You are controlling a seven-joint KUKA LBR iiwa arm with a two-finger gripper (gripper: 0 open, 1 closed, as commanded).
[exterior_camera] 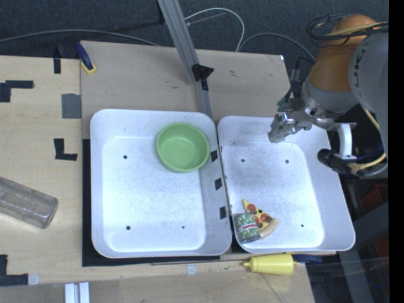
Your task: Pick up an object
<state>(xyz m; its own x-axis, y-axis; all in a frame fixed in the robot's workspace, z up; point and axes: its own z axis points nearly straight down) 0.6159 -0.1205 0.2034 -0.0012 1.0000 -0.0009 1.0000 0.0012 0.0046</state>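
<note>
A green bowl (183, 146) sits in the left bin (113, 188), toward its back right. In the right bin (315, 188) a toy pizza slice (259, 218) lies near the front left corner, partly over a small printed packet (247, 228). My gripper (278, 133) hangs over the back edge of the right bin, well away from the pizza slice and packet. Nothing shows between its fingertips.
A yellow bottle (273, 264) lies on the bench just in front of the right bin. A clear plastic cylinder (25, 202) lies on the bench at far left. A grey pole (183, 36) slants down to the junction of the bins at the back.
</note>
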